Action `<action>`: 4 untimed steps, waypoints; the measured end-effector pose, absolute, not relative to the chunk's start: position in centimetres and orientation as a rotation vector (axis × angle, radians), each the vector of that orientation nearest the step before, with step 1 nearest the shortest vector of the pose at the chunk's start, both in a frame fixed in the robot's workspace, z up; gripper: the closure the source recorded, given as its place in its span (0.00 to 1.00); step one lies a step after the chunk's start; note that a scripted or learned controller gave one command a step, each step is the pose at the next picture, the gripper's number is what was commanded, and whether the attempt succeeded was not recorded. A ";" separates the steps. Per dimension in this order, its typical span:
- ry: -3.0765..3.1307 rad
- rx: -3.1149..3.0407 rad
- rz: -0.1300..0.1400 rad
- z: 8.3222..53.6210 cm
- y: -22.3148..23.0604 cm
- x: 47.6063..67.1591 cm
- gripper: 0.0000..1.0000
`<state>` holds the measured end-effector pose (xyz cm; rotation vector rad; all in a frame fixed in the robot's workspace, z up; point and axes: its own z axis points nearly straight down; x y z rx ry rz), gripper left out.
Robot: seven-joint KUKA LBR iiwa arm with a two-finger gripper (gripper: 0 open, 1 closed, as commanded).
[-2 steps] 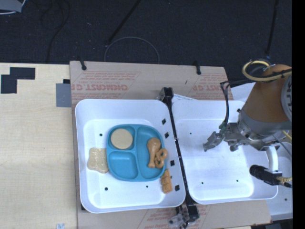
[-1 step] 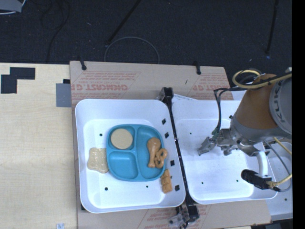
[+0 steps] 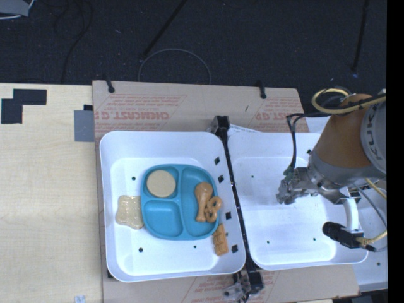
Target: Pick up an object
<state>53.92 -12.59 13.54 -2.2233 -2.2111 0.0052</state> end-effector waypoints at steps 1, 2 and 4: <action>-2.222 -2.220 0.000 19.0 -11.8 53.4 1.00; -2.223 -2.222 -0.001 23.3 -11.9 53.9 1.00; -2.222 -2.214 0.003 27.7 -6.5 53.2 1.00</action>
